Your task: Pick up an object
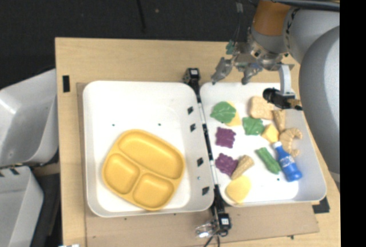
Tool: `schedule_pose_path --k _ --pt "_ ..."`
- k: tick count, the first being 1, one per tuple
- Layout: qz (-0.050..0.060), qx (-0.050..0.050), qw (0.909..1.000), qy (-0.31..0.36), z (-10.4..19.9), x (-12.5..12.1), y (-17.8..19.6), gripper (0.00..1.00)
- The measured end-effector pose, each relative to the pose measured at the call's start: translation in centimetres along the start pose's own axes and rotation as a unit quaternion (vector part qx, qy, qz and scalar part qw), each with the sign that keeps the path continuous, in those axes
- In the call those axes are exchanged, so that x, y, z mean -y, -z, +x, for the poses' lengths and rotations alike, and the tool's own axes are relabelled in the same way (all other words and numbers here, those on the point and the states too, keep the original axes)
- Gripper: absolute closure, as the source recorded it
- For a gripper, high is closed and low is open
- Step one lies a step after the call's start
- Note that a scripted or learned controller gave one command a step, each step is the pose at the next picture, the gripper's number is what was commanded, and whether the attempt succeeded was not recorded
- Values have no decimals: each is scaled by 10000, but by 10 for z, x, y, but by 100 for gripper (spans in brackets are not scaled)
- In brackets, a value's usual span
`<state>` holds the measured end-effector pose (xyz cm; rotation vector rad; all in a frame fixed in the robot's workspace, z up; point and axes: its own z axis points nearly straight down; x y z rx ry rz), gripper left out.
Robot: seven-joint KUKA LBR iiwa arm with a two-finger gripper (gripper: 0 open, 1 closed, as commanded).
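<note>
My gripper [235, 72] hangs open over the far rim of the right bin [311, 188], its two fingers spread with nothing between them. Below it in that bin lie several toy foods: a green leafy piece [223, 112], another green piece [252, 125], two purple pieces [225, 137] [226, 164], a tan toast piece [260, 107], a blue bottle [287, 163], a green pickle [267, 160], a yellow round piece [238, 188] and a cone-shaped piece [242, 166].
The left bin [143, 97] holds a yellow divided plate [143, 168]. A black divider with clips [203, 131] runs between the bins. The arm's grey body [320, 68] overhangs the right bin's right side. Wooden bench [114, 57] surrounds the bins.
</note>
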<state>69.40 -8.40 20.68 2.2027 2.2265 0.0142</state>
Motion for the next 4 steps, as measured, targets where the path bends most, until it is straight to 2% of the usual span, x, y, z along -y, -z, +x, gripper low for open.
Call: schedule_pose_path --k 1,2,3,4 --pt "176 -16 9998 -88 -22 154 -97 0" --pt "60 -1 9999 -81 -30 204 -104 0" --pt "63 -12 9999 -96 -30 202 -94 100" --pt "28 -19 10000 8 68 185 0 100"
